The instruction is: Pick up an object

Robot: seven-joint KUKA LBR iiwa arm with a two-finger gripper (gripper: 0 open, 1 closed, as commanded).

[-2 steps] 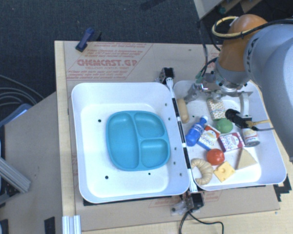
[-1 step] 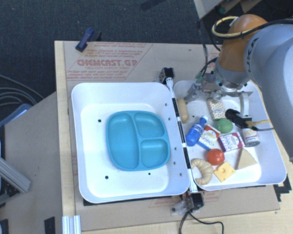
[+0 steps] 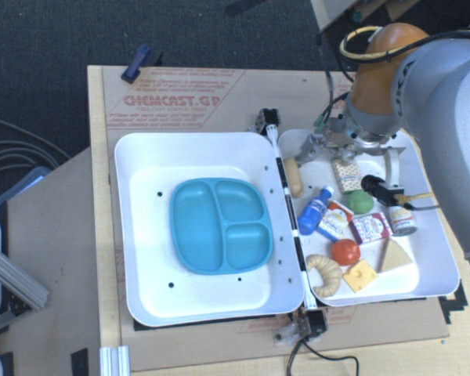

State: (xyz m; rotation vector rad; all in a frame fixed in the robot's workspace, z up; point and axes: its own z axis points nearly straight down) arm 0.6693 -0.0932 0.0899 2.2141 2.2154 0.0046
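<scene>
**Still choosing a target**

Overhead, the arm (image 3: pixel 423 69) looms above the right bin (image 3: pixel 435 276); the left bin (image 3: pixel 133 210) carries a blue divided plate (image 3: pixel 219 224). Whether the gripper (image 3: pixel 346 135) is clenched or released, I cannot tell. Nothing looks lifted yet. Next, I'd judge, it must descend squarely on one item: the blue bottle (image 3: pixel 315 212), the tomato (image 3: pixel 345 251).

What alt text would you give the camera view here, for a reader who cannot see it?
A grey robot arm with an orange band reaches from the right over the far end of the right white bin, which holds small toy foods, including a red tomato, a blue bottle and a croissant. The left white bin holds a blue divided plate.
</scene>
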